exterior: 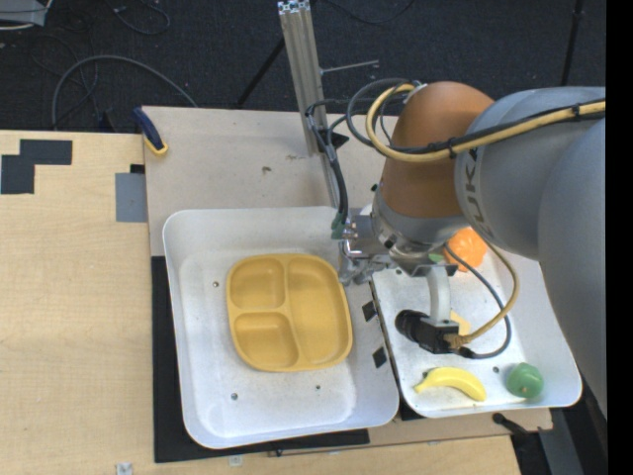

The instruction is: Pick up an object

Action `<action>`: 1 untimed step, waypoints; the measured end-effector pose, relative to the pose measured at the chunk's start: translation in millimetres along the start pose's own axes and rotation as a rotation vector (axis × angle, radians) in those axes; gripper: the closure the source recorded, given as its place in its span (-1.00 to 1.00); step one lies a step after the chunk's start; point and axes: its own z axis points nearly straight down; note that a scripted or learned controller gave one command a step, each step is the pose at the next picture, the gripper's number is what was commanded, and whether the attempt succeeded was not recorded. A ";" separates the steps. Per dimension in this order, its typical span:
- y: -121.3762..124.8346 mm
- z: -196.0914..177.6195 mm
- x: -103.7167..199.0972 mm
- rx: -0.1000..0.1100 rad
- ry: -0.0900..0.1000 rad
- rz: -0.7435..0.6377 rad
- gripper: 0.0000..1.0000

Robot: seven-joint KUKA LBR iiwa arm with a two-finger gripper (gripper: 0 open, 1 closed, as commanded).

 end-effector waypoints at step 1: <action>2.7 -0.6 41.3 0.001 0.000 -0.001 1.00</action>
